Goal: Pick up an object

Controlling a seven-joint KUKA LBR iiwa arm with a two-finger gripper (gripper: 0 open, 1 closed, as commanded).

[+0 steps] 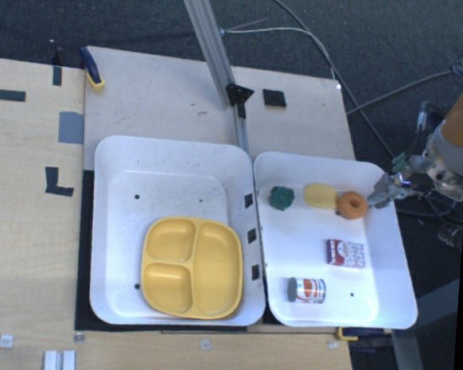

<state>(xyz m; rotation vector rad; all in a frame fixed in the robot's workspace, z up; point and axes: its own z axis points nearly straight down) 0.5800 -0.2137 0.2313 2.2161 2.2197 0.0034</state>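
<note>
The right bin (389, 256) holds a dark green lump (281, 197), a pale yellow piece (320, 196), an orange doughnut-shaped object (351, 205), a small red and white packet (345, 253) and a red and white can (307, 290) lying on its side. My gripper (384, 192) hovers at the bin's upper right edge, just right of the orange doughnut, pointing down and to the left. Nothing shows between its tips.
The left bin (118, 211) carries a yellow divided plate (193, 267) in its front half. A metal pole (215, 43) slants up from between the bins. Cables run over the dark floor behind and to the right.
</note>
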